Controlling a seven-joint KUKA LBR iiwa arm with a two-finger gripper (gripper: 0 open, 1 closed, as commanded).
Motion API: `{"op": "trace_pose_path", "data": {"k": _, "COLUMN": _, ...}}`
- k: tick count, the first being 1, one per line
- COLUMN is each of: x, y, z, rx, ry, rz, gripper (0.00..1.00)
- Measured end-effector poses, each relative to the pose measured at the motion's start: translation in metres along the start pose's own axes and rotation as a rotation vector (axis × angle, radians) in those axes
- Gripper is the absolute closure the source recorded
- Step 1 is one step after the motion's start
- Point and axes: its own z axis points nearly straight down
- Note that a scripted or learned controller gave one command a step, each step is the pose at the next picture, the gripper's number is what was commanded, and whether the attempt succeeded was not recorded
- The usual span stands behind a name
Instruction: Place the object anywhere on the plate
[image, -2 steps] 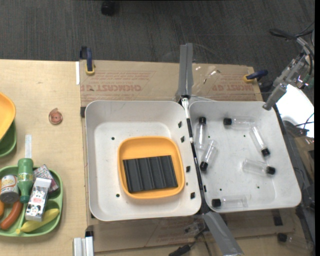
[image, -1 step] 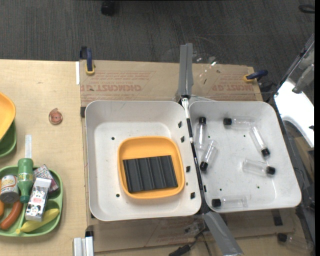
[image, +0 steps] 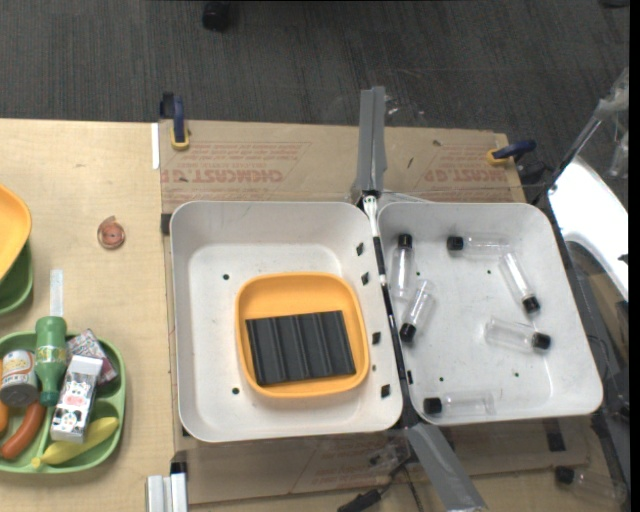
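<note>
An orange, square plate with rounded corners lies in the middle of the left white bin. A dark grey ribbed block rests flat on the plate and covers most of its floor. In the right white bin, several clear tubes with black caps lie scattered: one close to the dividing wall, one at the right, and one along the front edge.
On the wooden bench to the left stand a green tray of toy food, a yellow bowl and a small pink disc. Cardboard lies under the bins, held by clamps at its back corners.
</note>
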Motion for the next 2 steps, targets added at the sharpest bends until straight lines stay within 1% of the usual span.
{"op": "trace_pose_path", "data": {"k": 1, "x": 0.05, "y": -0.011, "z": -0.013, "rx": -0.001, "ry": 0.002, "rz": -0.35, "gripper": 0.0}}
{"op": "trace_pose_path", "data": {"k": 2, "x": 0.056, "y": -0.002, "z": 0.061, "rx": -0.004, "ry": 0.003, "rz": -0.781, "gripper": 0.0}}
